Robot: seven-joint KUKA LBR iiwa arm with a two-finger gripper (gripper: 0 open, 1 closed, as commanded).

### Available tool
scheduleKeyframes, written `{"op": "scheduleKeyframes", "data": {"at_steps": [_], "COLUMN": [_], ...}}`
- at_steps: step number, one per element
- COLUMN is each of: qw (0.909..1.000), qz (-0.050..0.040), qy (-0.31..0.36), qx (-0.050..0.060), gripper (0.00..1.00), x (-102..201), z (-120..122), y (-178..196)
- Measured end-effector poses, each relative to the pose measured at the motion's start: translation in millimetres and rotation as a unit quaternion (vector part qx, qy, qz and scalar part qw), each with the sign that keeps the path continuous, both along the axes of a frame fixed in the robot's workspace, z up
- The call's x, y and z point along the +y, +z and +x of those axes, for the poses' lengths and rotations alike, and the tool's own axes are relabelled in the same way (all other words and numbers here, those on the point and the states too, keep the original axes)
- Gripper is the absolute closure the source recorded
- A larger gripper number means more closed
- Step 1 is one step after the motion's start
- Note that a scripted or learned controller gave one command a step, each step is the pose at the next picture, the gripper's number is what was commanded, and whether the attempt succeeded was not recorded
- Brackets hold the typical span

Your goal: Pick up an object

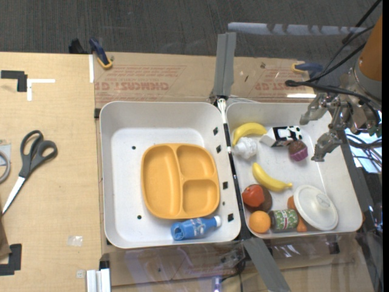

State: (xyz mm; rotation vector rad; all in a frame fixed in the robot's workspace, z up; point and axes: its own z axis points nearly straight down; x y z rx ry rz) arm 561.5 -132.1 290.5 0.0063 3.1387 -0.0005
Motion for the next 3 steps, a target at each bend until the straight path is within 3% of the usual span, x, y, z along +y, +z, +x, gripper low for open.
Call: {"op": "scheduleKeyframes", "data": {"at_steps": [1,2,3], "qw": [1.0000,0.9983,0.9987], "qz": [0.0000,-0.0020,-0.0002], "qy": [0.001,-0.057,-0.051], "qx": [0.000,-0.014,-0.003], "gripper": [0.00,0.00,0.00], "x": [-9.0,5.7,37.2], "z": [50.5,57.2,27.1], "y": [-121.5,-173.1,-195.8]}}
